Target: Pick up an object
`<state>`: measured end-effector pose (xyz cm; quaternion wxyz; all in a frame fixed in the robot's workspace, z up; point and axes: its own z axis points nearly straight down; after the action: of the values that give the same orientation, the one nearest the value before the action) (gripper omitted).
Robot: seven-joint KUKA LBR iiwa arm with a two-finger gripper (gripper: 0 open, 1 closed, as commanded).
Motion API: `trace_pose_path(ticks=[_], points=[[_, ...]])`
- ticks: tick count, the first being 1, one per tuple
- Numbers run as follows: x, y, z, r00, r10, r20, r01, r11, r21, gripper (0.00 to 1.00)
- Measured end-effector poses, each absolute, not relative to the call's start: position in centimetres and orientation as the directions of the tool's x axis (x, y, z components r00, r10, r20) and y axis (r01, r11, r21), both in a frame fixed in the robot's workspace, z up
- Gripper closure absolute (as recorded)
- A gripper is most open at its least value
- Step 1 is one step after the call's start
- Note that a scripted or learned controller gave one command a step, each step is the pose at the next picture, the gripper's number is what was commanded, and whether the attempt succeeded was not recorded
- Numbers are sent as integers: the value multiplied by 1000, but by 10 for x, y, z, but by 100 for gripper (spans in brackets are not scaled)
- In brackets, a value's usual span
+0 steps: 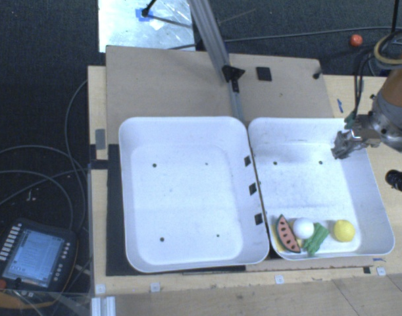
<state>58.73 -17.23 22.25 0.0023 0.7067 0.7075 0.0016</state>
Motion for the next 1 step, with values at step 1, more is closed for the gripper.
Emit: trace_pose_path(ticks=[1], points=[[588, -172, 268, -1, 1000, -1, 1000, 1, 5, 100]])
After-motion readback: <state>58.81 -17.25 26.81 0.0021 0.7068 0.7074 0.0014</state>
